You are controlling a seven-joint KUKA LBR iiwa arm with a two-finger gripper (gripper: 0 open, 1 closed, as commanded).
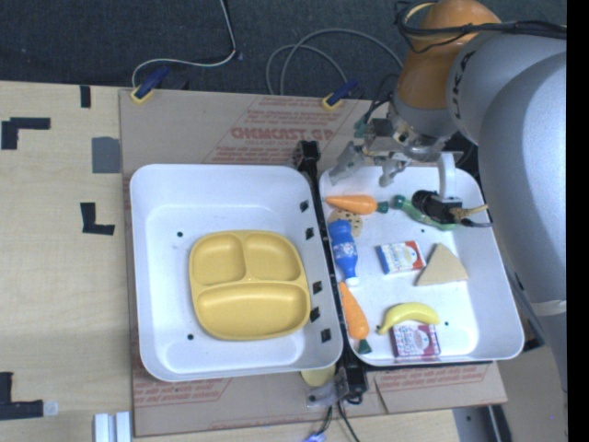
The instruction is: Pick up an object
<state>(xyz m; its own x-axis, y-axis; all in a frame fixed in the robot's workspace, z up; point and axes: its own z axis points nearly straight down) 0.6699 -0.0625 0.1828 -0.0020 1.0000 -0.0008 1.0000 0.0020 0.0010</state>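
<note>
Red print on the cardboard (267, 127) under the bins is too faint to read; labels on the small carton (399, 258) and red packet (414, 341) too small to make out. Arm cuts off the right bin (479, 339) at its far right corner. Gripper (381, 162) hangs over that bin's back edge, fingers apart w/ nothing btwn them. Carrot (352, 204) lies just in front of the gripper, not touching. Blue bottle (344, 251) is nearer the camera than that carrot, by the divider. Yellow tray (248, 282) sits in the left bin (156, 247).
</note>
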